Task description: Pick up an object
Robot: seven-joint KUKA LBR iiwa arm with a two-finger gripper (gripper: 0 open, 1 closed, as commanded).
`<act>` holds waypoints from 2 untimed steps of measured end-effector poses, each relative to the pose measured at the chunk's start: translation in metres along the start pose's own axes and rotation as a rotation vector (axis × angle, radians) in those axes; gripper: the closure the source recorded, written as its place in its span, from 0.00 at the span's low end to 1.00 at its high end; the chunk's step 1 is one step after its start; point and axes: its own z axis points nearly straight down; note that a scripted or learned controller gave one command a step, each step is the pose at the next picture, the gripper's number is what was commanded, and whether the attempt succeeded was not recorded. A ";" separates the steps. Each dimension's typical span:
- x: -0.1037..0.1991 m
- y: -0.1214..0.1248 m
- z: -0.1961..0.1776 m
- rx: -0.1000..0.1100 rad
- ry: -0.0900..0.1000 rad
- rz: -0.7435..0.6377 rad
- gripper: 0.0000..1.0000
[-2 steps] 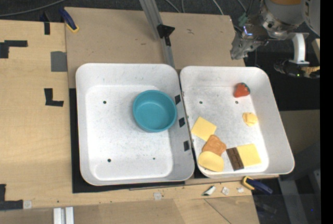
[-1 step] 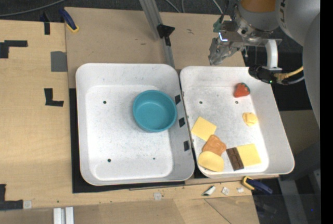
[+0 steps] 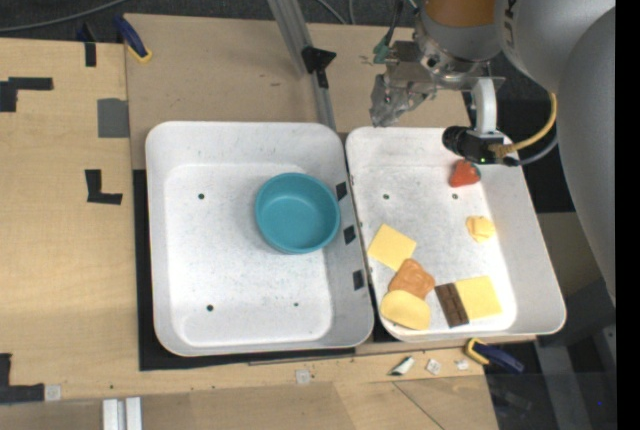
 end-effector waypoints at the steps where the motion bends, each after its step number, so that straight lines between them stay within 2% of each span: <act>1: 0.054 -0.004 0.002 0.000 0.000 -0.001 1.00; 2: 0.111 -0.008 0.007 0.000 0.000 -0.001 1.00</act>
